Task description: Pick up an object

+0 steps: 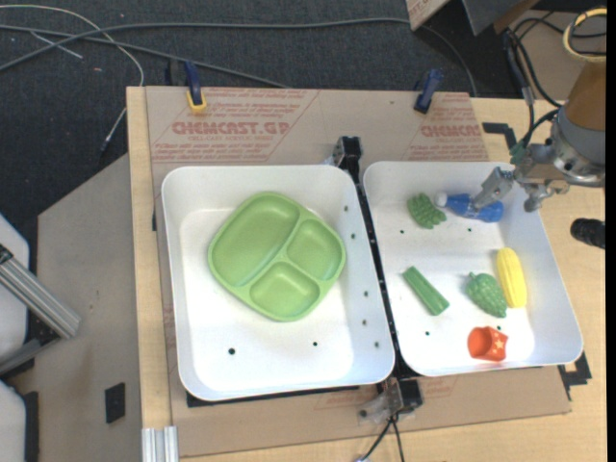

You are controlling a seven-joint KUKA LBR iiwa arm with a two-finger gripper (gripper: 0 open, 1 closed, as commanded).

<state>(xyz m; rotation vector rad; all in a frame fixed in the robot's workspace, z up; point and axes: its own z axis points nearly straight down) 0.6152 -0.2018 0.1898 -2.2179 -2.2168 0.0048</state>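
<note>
The right bin holds several small items. A blue object lies near its far edge, with a green leafy piece to its left. Nearer the front are a green stick, a bumpy green item, a yellow corn cob and a red piece. My gripper hangs over the bin's far right corner, just right of the blue object. Its fingers stand apart, open, with nothing between them. The left finger overlaps the blue object's upper edge.
The left bin bears a light green divided plate. A black clamp sits at the far end of the divide between the bins. Cables and a cardboard box lie beyond the bench's far right.
</note>
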